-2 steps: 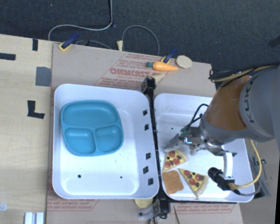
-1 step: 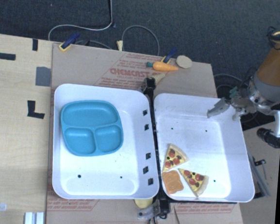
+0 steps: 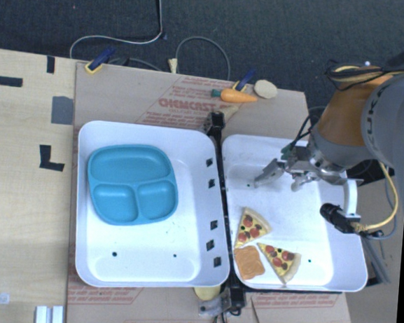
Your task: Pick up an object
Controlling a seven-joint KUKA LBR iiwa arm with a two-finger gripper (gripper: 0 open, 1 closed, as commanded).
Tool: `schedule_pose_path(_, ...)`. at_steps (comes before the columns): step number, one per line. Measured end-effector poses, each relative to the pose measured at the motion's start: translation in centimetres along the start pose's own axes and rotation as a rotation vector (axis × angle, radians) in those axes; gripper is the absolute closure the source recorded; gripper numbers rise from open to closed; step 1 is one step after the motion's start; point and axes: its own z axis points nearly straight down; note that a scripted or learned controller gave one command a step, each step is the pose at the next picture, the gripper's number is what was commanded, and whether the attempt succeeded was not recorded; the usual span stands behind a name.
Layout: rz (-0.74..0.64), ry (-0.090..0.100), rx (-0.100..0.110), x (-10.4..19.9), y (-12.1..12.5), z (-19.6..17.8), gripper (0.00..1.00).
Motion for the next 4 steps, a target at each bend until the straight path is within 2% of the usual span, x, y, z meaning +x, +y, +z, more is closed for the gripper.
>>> schedule_pose_path(1,0.006,-0.004,-0.003,2.7,-5.8,6.5,0.0)
schedule_pose_path(2,0.006,-0.008,-0.018,3.5,-9.1,6.3,0.0)
schedule_pose_path(3,0.007,-0.007,-0.015,3.5,-9.1,5.3,1.0)
schedule_pose_path(4,0.003,-0.005,-0.014,4.6,-7.2,-3.9,1.0)
